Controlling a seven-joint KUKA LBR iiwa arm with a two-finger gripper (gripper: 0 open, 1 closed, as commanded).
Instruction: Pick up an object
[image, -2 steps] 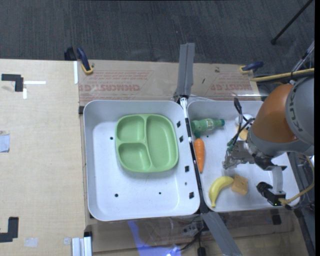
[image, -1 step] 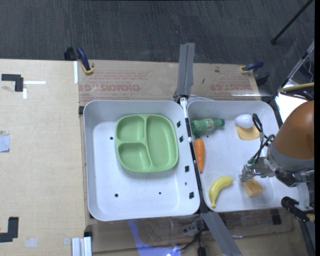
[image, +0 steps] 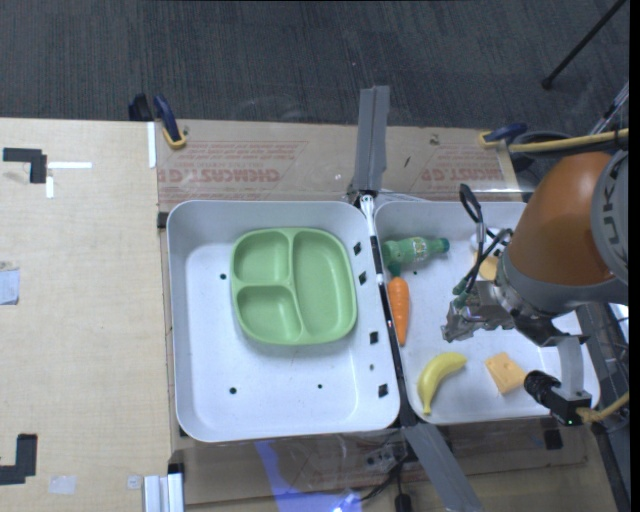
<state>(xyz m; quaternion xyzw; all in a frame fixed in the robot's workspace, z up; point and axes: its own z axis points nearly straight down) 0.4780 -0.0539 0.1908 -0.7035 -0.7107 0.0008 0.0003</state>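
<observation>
right bin (image: 440, 405): gripper (image: 462, 325) hovers above banana (image: 438, 377).

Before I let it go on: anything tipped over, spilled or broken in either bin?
Only one thing: the green bottle lies on its side at the far end of the right bin, not upright. No spill around it. The carrot, banana, cheese wedge and green divided plate look whole.

Red printing runs across the brown cardboard sheet (image: 262, 163) behind the bins, seen upside down; it appears to read "CHEMCAST GP", repeated further right. The green bottle's (image: 415, 250) label is too small to read.
</observation>
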